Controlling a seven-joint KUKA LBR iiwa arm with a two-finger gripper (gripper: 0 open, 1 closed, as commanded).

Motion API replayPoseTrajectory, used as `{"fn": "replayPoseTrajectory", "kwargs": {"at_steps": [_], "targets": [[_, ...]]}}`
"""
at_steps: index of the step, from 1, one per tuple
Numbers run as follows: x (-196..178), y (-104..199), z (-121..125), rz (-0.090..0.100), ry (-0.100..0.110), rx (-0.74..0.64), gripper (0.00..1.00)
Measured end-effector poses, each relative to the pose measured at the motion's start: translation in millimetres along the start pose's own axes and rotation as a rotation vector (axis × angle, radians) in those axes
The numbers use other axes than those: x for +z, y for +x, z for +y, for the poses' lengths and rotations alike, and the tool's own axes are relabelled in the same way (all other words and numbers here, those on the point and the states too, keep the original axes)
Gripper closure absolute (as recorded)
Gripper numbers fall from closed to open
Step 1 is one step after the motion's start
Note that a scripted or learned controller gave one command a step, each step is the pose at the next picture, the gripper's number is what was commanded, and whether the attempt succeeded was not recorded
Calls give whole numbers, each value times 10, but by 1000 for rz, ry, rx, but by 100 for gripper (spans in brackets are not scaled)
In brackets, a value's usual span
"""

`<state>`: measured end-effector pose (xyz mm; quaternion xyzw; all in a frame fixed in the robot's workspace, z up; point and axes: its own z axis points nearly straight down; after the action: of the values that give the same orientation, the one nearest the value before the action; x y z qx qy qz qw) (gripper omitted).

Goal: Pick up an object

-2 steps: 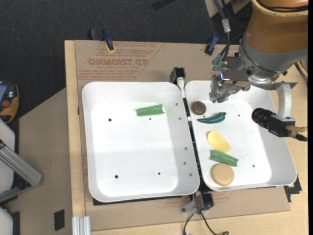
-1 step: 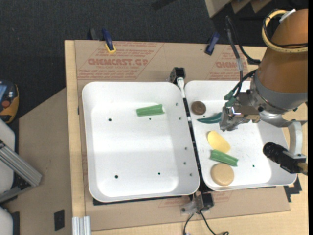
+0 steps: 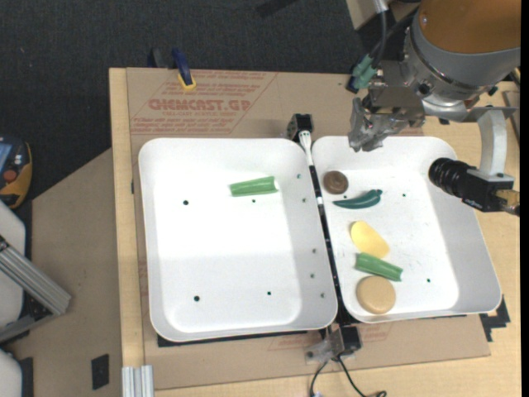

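My gripper [image 3: 366, 139] hangs over the far edge of the right bin [image 3: 463, 255], above and a little right of a small brown disc [image 3: 335, 182]. Nothing shows between its fingers. Beside the disc lies a dark green pepper [image 3: 361, 198]. Toward the near side lie a yellow oval piece [image 3: 369, 240], a green wedge [image 3: 378, 265] and a tan round piece [image 3: 375, 294]. The left bin [image 3: 165, 246] holds a single green stick [image 3: 253, 187].
The two bins sit on a brown board [image 3: 207, 98] with a blue and yellow clip [image 3: 183, 71] at its far edge. A black cylinder on a bracket [image 3: 463, 180] juts over the right bin's right side. The arm's grey and orange body [image 3: 463, 23] fills the upper right.
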<state>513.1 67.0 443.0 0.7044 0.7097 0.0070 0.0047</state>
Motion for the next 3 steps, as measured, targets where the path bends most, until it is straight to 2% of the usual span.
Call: {"fn": "replayPoseTrajectory", "kwargs": {"at_steps": [1, 2, 3], "targets": [[-21, 7, -128, -3, 13, 7, 100], [1173, -474, -386, -5, 31, 14, 100], [14, -162, 230, -2, -1, 4, 100]]}}
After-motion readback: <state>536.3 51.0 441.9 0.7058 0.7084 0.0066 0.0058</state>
